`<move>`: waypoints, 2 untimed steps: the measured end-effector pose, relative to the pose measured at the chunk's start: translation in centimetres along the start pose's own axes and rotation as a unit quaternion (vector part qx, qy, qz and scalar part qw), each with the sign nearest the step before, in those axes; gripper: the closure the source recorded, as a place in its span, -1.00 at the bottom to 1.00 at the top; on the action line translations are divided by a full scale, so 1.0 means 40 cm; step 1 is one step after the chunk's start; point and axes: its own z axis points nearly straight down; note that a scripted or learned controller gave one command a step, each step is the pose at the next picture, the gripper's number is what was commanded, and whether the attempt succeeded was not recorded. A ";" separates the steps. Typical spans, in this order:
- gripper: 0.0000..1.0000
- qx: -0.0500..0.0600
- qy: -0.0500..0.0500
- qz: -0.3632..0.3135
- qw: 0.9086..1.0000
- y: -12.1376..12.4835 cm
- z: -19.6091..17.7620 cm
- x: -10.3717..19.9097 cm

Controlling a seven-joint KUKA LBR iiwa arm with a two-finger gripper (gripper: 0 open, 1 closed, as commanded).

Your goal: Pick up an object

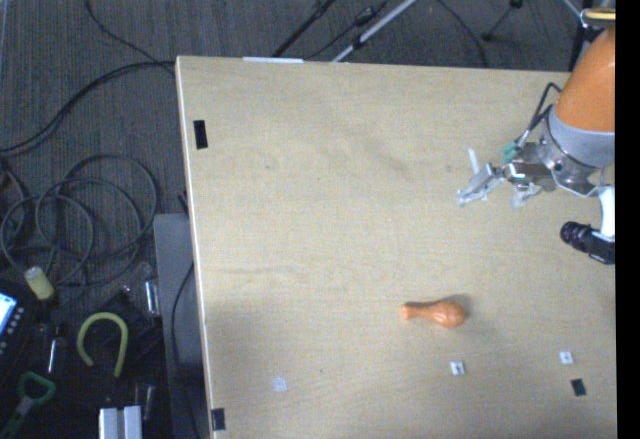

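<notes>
While the grey arm with its orange band point(590, 97) is seen reaching in from the right, its silvery two-finger gripper point(472, 177) is held over the bare tan board surface point(330, 227), the fingers spread apart with nothing between them (so far as the small, blurred tips can be made out). A small orange pear-shaped object point(436, 313) is found lying on the board, well apart from the gripper, nearer the lower edge, its narrow end pointed left.

the end effector point(473, 179) hangs with fingers spread over the bench point(330, 227), well apart from an orange object point(437, 313).
</notes>
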 end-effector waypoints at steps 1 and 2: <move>-1.00 0.000 -0.002 -0.001 1.000 0.122 0.257 -0.013; -1.00 -0.001 -0.002 -0.024 1.000 0.215 0.188 -0.014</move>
